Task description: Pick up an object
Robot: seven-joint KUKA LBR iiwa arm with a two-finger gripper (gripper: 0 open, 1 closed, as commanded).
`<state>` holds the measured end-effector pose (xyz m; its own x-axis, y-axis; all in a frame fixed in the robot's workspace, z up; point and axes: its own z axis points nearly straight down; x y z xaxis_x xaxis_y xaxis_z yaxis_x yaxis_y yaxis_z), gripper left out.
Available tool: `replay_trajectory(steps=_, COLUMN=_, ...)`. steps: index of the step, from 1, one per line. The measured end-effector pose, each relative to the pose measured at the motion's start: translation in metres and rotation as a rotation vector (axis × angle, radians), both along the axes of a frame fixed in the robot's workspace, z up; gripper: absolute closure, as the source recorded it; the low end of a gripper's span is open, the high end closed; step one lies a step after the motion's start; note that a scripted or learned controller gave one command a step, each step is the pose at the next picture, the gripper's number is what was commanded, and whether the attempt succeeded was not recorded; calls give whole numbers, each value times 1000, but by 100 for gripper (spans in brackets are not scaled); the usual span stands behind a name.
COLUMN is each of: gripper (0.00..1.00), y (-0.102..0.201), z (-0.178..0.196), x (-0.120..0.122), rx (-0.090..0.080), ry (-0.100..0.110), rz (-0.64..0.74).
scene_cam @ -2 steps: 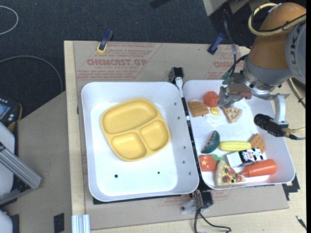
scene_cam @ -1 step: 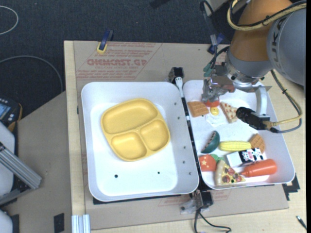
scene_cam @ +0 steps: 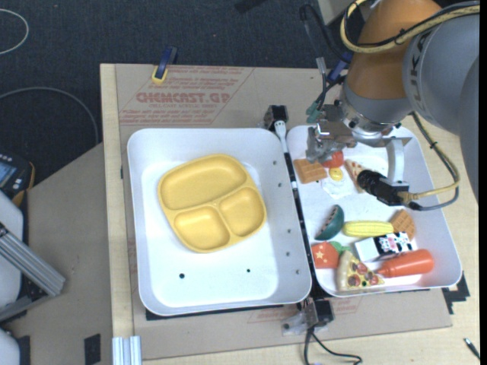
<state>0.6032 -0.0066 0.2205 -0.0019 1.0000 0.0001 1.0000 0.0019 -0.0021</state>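
Note:
My gripper [scene_cam: 323,147] hangs low over the far left part of the right bin [scene_cam: 445,242], under the orange wrist band. Just below it lie a flat orange cracker [scene_cam: 310,172], a small red piece [scene_cam: 335,159] and a little white-and-yellow egg piece [scene_cam: 335,176]. Whether anything sits in the gripper is hidden by its body. Nearer the front of the same bin lie a corn cob [scene_cam: 367,227], a green watermelon slice [scene_cam: 331,223], a red pepper [scene_cam: 324,255], a pizza slice [scene_cam: 358,272], an orange carrot [scene_cam: 408,263] and a cow-patterned block [scene_cam: 393,244].
The left bin [scene_cam: 144,204] holds a yellow divided plate [scene_cam: 211,201]. A raised rim [scene_cam: 293,196] separates the two bins. A brown waffle piece [scene_cam: 403,220] lies by the corn. The arm's grey body covers the right bin's far right corner.

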Motion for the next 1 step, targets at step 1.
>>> replay_trajectory(steps=1, gripper=100, y=3, z=-4, x=16, rx=-1, ry=-6, rz=0)
